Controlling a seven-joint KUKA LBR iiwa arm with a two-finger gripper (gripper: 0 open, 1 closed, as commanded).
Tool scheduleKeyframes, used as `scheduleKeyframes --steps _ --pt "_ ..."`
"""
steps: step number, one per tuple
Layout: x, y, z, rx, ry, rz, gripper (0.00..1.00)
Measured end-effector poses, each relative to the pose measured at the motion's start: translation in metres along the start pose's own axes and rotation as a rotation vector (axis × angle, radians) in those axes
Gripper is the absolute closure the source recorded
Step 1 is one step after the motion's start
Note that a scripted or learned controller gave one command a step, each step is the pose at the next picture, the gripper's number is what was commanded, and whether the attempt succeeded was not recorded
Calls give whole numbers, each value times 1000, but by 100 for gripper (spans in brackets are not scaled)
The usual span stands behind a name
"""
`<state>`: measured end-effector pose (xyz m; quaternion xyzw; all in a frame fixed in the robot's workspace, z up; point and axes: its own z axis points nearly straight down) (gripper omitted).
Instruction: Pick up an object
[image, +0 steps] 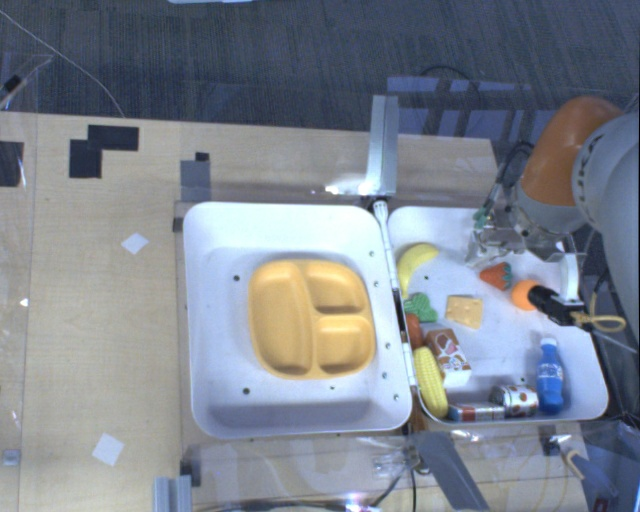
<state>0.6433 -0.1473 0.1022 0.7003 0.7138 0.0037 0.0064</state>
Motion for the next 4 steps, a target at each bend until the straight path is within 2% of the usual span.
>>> scheduleKeyframes --steps 1,2,3,4 --pt "27 -58 11 2 2 -68 100" --pt "27 -55 -2 -6 2 -69 100" --pt "47 -79 10 -4 -1 -29 100" --pt "-28 -65 -39 4 -1 -8 100"
